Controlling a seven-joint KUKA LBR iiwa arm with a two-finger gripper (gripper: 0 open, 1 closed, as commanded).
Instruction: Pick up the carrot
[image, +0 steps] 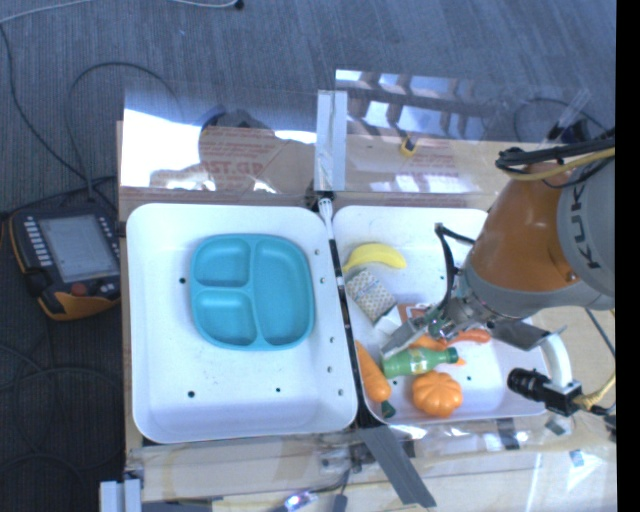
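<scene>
**Over the right bin, hand low among the toys**

In the camera view, from above and at a slant: two white bins side by side on the surface. In the left bin (160, 390), a blue divided plate (250, 292), lying flat near the middle. In the right bin (420, 222), a yellow banana (376, 257) toward the far wall, a grey mesh-patterned block (369, 293) just below it, a green bottle (420, 363) on its side, and a small orange pumpkin (438, 394) touching the bottle's near edge. At the bin's left wall, near the front corner, the carrot (372, 378), tilted, well apart from the hand. Above the bottle, the hand (436, 325), down among the clutter under the orange band; opening impossible to tell, nothing clearly seen between its tips. Left of the bins, on the floor, a teach pendant (62, 253).
</scene>
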